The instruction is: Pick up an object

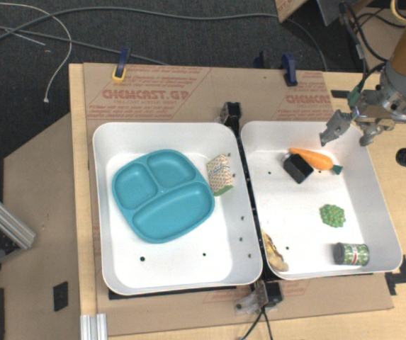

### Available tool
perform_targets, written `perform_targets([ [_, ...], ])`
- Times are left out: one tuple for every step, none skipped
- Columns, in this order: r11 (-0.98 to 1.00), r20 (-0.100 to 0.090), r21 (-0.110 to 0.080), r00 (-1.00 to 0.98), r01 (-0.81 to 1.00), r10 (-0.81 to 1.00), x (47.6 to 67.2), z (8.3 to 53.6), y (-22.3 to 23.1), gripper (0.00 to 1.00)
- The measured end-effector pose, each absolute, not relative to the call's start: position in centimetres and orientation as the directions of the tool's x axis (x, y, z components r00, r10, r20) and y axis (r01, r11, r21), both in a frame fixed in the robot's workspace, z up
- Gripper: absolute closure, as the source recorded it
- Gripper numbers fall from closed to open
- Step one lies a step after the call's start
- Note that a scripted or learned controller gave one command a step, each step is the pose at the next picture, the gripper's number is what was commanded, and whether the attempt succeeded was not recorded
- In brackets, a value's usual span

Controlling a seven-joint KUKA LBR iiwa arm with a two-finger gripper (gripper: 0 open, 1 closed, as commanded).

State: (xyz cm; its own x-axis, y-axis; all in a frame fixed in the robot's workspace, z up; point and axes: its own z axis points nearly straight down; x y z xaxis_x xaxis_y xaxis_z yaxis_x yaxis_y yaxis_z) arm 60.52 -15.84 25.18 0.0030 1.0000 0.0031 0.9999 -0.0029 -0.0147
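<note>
Two shallow white bins are seen side by side on the bench, the left bin [110, 261] and the right bin [380, 211]. The gripper [350, 132] is poised over the right bin's rim at about two o'clock, reached in from the right. Its two fingers [332, 129] are spread well apart, and nothing is held between them.

Just below the gripper, toward seven o'clock from it, an orange carrot [313, 158] is laid across the upper middle of the right bin, its green tip pointed toward four o'clock. A black block [297, 168] is set against the carrot's left end, touching it. The fingers are seen apart from both.

Further down, at about four o'clock in the same bin, a green broccoli piece [333, 215] is found on its own. Below it, near the five o'clock corner, a small can with a green label [351, 253] is laid on its side. At the seven o'clock corner, a yellowish-brown object, perhaps a banana [274, 252], is pressed against the bin's left wall.

In the left bin, a blue divided plate [163, 194] is placed near the centre. At its three o'clock edge a patterned paper cup [220, 173] is tipped over, just beside the plate.
</note>
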Motion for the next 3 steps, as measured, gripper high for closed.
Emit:
perform_targets([
  [0.000, 0.000, -0.001, 0.000, 1.000, 1.000, 60.7, 26.0, -15.8, 0.00],
  [0.000, 0.001, -0.003, 0.000, 1.000, 1.000, 60.5, 21.8, -16.3, 0.00],
  [0.001, 0.002, -0.006, -0.001, 1.000, 1.000, 60.6, 15.6, -15.6, 0.00],
])
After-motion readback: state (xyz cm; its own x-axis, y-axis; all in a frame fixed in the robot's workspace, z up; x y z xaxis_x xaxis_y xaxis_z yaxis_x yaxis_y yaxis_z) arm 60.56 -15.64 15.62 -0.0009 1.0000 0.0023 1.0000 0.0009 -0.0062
